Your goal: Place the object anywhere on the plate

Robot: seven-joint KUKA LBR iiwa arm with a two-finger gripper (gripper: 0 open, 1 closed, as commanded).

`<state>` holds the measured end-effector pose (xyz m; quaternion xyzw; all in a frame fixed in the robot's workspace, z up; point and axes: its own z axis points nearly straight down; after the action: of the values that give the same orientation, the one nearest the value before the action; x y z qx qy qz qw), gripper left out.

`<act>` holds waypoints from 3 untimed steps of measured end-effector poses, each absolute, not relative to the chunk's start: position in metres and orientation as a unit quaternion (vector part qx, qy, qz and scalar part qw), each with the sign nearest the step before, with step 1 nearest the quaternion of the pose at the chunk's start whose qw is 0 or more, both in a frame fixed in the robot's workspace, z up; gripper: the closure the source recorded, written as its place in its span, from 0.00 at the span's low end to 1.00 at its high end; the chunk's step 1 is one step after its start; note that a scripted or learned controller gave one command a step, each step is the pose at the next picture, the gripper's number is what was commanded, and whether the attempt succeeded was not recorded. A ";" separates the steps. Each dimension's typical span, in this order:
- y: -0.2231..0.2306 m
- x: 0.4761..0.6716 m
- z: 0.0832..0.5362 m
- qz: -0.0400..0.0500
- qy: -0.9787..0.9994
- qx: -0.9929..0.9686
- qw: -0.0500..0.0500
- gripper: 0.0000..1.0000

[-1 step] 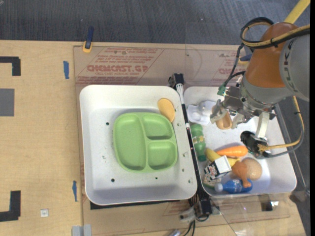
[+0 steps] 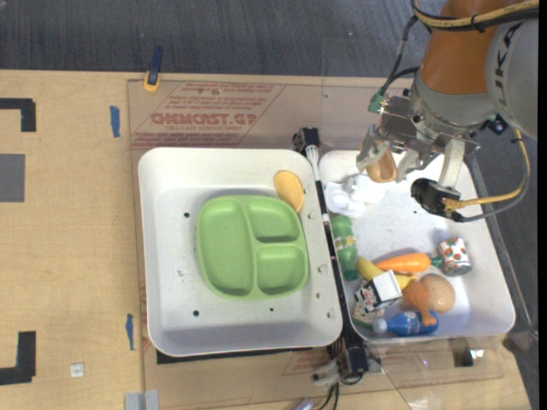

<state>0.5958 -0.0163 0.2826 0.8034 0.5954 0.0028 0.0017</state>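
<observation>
Hovered over the right white bin's (image 2: 504, 301) far end: two-finger gripper (image 2: 382, 162), fingers pinched on a tan rounded object (image 2: 382, 167), lifted clear. Lay well apart in the left white bin (image 2: 158, 229): green three-compartment plastic plate (image 2: 252, 246), yellow oval item (image 2: 290, 190) just beyond.

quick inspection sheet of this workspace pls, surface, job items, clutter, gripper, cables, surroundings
surface: brown cardboard-covered bench bearing two shallow white bins, left bin, right bin
job's things: green three-compartment plastic plate in the left bin, nothing on it; yellow-orange oval object beside it, near the bin's far right corner
clutter: right bin holds orange carrot, blue bottle, brown round object, green bottle, white crumpled item
gripper: gripper above the right bin's far end, a tan object at its tip
cables: yellow-black cable under the arm
surroundings: blue tape marks on the bench
</observation>
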 end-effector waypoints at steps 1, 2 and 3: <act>-0.018 0.594 0.279 -0.001 0.594 0.804 0.000 0.00; -0.090 0.515 0.230 -0.002 0.719 0.695 -0.001 0.00; -0.088 0.517 0.241 0.000 0.720 0.694 0.001 1.00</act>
<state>0.5174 -0.0878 0.2412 0.6938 0.7202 0.0002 0.0010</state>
